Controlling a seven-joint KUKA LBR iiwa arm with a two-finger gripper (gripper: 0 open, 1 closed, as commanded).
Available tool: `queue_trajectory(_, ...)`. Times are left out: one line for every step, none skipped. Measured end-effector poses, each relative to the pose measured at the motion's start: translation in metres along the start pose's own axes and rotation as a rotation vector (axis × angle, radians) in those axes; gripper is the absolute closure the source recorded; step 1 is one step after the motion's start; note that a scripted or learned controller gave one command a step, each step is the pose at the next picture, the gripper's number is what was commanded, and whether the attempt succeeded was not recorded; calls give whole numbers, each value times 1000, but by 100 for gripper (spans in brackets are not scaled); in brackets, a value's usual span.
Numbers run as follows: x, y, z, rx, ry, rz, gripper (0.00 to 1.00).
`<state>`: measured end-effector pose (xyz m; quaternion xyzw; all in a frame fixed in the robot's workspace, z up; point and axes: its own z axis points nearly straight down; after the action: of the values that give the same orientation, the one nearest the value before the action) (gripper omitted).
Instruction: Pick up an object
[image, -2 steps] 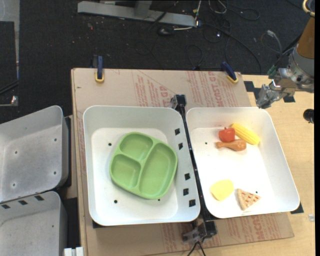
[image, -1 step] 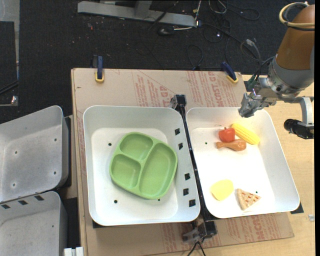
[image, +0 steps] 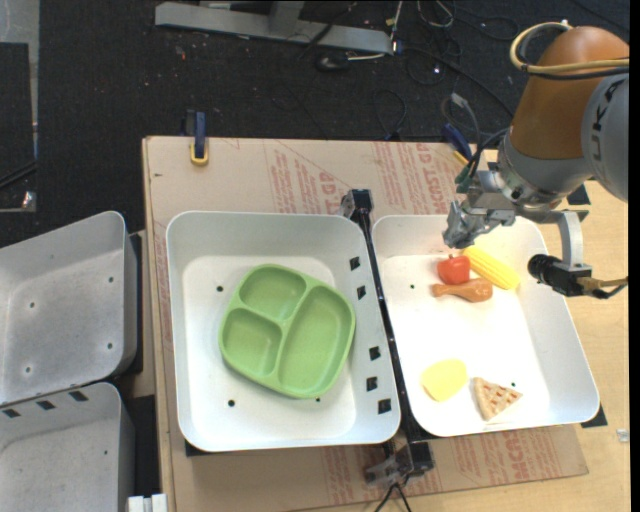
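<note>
My gripper (image: 457, 238) hangs over the far part of the right bin (image: 560, 340), just above a red tomato (image: 453, 269). Beside the tomato lies a yellow corn cob (image: 495, 268), and an orange-brown drumstick (image: 463, 291) rests right in front of it. Nothing shows between the fingers. Nearer the front of that bin sit a yellow round slice (image: 444, 379) and a tan pizza wedge (image: 496, 397).
The left bin (image: 190, 300) holds a green divided plate (image: 288, 328). A black divider (image: 378, 320) runs between the two bins. White lids (image: 60, 300) lie off the bench at the left. A blue clamp (image: 199, 137) sits on the bench's far edge.
</note>
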<state>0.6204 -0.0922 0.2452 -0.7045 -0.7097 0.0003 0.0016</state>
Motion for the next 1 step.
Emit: queue_trajectory(56,-14,14,0,0,0,100)
